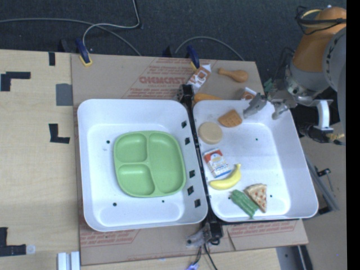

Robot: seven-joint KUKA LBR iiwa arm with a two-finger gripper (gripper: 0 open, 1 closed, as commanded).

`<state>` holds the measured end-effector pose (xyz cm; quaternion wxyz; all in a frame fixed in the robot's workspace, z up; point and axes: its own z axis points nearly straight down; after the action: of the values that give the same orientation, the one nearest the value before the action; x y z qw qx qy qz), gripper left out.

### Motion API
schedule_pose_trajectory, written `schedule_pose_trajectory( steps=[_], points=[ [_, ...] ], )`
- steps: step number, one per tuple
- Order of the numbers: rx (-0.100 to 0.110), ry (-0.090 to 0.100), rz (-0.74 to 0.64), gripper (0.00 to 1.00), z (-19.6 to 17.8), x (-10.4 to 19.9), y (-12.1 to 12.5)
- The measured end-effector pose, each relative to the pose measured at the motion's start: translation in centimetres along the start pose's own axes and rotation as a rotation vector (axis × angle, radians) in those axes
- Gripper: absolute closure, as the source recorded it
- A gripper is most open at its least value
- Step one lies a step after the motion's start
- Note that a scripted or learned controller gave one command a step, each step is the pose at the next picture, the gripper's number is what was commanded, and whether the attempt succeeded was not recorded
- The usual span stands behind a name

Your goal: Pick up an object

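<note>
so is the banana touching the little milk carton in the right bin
Touching. In the camera view the banana curves right under the small carton, and the carton's lower edge meets the banana's top with no white bin floor showing between them.

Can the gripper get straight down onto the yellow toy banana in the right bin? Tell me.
Probably yes. The gripper hangs over the right white bin's far edge, and the yellow toy banana lies uncovered, though a small red-and-white carton sits close beside it.

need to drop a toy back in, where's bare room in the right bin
Bare floor lies along the right bin's right side, between the banana, the pizza slice and the right wall. The left side is crowded: round cracker, small carton, banana.
</note>
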<state>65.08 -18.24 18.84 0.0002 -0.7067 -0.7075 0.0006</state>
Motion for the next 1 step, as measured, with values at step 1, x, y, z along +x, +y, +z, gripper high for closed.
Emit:
schedule_pose_trajectory(
  steps=[1],
  points=[
    [0.001, 0.001, -0.001, 0.00, 4.52, 4.41, 1.71]
  ],
)
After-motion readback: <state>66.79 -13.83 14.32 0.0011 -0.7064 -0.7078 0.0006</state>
